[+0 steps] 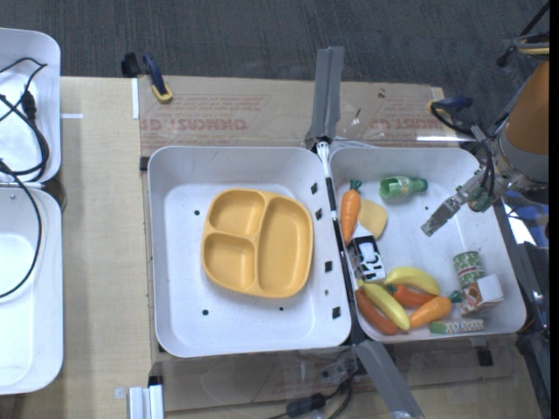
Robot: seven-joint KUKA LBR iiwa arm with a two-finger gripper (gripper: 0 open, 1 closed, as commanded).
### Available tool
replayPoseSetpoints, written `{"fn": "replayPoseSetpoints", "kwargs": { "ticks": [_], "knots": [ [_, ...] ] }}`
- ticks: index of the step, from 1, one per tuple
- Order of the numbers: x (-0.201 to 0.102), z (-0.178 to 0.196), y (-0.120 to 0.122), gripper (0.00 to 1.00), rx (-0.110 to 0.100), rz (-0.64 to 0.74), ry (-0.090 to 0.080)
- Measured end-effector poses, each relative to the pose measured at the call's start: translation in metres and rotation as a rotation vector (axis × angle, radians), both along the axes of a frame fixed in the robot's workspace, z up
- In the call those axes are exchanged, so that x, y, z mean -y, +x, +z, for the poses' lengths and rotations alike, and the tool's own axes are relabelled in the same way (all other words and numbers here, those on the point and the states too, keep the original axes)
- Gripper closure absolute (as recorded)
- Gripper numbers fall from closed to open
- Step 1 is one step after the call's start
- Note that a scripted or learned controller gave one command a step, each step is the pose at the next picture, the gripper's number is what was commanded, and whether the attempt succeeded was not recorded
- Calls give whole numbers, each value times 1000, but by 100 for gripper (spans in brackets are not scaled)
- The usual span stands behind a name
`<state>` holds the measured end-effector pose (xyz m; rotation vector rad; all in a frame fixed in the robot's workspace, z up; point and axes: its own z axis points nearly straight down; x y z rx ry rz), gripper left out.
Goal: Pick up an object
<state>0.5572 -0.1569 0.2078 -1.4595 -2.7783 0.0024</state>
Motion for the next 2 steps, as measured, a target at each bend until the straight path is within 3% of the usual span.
{"fn": "replayPoseSetpoints", "kwargs": {
  "ticks": [1, 2],
  "knots": [
    [11, -120, -47, 0, 0, 74, 2],
    [12, -114, -47, 100, -3, 69, 4]
  ]
}}
